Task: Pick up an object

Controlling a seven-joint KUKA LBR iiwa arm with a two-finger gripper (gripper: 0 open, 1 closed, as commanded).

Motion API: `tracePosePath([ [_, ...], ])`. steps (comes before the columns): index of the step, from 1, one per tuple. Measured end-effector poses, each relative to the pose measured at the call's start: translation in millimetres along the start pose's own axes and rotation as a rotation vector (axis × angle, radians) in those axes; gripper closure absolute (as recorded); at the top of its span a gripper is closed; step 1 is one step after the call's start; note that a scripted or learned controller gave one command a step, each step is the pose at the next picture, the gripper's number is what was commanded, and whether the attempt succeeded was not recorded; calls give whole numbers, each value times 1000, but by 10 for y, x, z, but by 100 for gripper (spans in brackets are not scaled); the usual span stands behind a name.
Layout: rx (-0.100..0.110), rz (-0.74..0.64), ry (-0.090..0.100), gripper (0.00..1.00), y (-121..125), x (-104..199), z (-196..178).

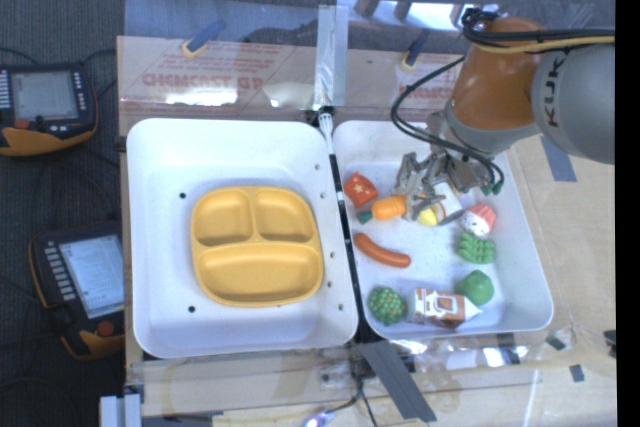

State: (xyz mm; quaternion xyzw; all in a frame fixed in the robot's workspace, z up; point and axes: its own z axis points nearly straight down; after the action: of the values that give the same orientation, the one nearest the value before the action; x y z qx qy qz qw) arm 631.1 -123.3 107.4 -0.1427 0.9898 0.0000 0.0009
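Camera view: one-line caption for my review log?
Gripper lowered among toy foods in the right bin; yellow tray sits in the left bin.

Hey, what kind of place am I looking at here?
Probably a robotics lab bench: a grey and orange arm reaches over a white bin of toy food, with handheld control pendants lying nearby on the carpet.

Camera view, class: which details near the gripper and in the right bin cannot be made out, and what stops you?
- Gripper: finger state unreadable, metal parts blur together.
- Yellow item: partly hidden under the gripper, identity unclear.
- Carton: label print too small.
- Right bin: far corner covered by the arm's orange band.
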Motion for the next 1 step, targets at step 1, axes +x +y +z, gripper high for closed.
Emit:
tracePosePath([
  [1, 0, 0, 0, 0, -1, -1, -2],
])
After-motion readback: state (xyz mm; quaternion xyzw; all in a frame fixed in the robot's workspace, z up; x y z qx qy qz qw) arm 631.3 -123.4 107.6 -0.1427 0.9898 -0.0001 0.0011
